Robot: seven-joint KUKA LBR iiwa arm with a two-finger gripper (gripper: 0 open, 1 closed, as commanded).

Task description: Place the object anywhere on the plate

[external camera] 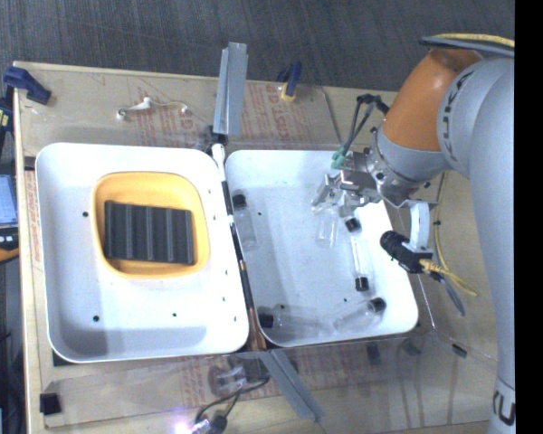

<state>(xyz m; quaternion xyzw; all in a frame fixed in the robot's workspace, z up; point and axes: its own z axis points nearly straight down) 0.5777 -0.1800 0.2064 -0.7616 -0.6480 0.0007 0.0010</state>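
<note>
A yellow plate [150,184] lies in the left white bin [63,306]. A dark grey ridged block [149,233] rests flat on the plate, covering most of its middle. My gripper [340,204] hangs over the upper right part of the right white bin [290,269], far to the right of the plate and the block. The gripper's clear plastic parts are hard to read against the white floor. Nothing dark or solid shows in its grasp.
A raised divider [235,242] separates the two bins. A metal bar [229,89] stands behind them, with blue clamps [290,80] along the bench's back edge. Cables [439,269] and a black fitting [400,250] hang off the arm at the right bin's right wall.
</note>
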